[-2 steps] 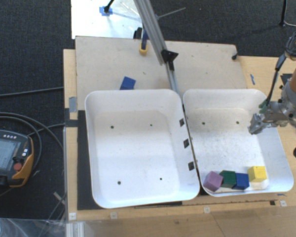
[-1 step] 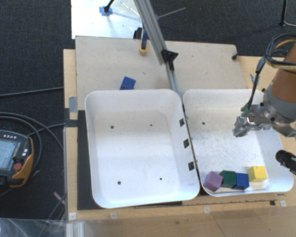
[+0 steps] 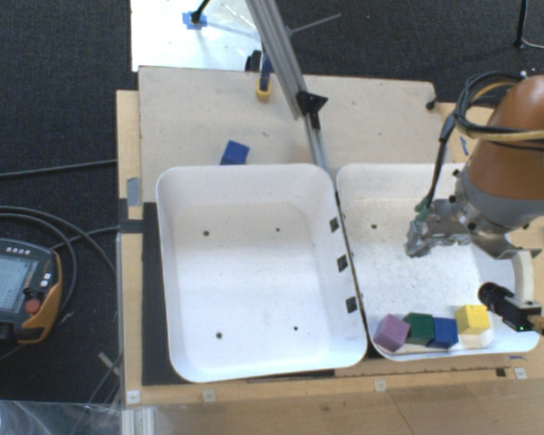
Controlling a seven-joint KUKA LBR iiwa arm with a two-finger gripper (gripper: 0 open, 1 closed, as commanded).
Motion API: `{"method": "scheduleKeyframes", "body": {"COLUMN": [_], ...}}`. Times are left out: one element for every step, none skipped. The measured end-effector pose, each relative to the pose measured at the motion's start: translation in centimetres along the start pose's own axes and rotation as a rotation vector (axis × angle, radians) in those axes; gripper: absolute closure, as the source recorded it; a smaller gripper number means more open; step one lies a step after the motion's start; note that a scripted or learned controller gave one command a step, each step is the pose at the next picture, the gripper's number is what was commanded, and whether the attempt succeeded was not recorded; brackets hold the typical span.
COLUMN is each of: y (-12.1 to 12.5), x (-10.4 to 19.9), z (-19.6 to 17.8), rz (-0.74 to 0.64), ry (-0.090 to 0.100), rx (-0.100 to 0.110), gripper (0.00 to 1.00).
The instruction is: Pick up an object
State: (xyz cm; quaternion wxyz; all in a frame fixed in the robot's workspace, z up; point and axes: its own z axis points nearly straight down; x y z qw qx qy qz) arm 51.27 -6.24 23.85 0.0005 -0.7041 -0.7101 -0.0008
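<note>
The gripper point(image 3: 418, 243) hangs over the middle of the right bin point(image 3: 381, 188), and whether its fingers are parted or closed cannot be told from this slant. The blocks lie well apart from it, lined up touching along the bin's near edge: purple block point(image 3: 392, 331), green block point(image 3: 420, 325), blue block point(image 3: 444, 333), yellow block point(image 3: 472, 319).

The gripper point(image 3: 421, 239) hangs over the right bin point(image 3: 381, 188) — purple block point(image 3: 392, 331), green block point(image 3: 421, 325), blue block point(image 3: 444, 333) and yellow block point(image 3: 472, 320) line its near edge, well apart from it.
</note>
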Motion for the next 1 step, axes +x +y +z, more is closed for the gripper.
{"method": "scheduleKeyframes", "body": {"y": [2.82], "x": [-4.39], "z": [7.77], "rz": [0.01], "ry": [-0.003], "rx": [0.003], "gripper": [1.0]}}
